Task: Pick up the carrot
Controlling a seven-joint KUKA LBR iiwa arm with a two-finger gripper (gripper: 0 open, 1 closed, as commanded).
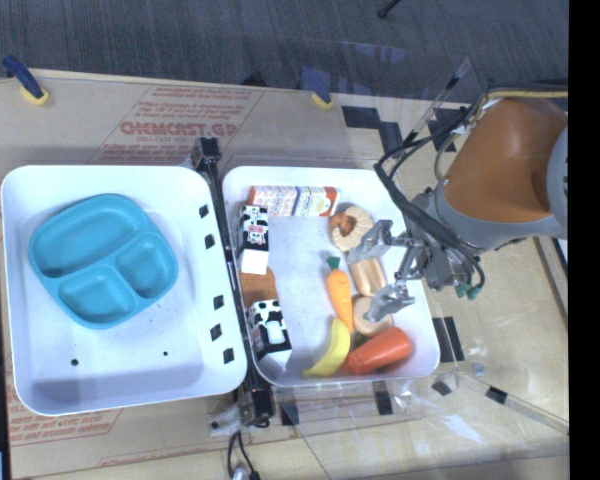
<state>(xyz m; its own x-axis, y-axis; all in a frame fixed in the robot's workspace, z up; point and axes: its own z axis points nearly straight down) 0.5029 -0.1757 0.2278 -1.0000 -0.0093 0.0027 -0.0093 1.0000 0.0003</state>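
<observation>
While the gripper [388, 268] is hung over the right bin [310, 180], its fingers are seen spread, nothing between them.

The carrot [339, 296] is laid just left; "CHEMCAST GP" is printed on the board [180, 118].

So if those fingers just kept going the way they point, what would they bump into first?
Probably the tan, bread-like pieces lying just under the gripper, with the carrot right beside them to the view's left. Depth is hard to judge from above, so it could graze the carrot first.
</observation>
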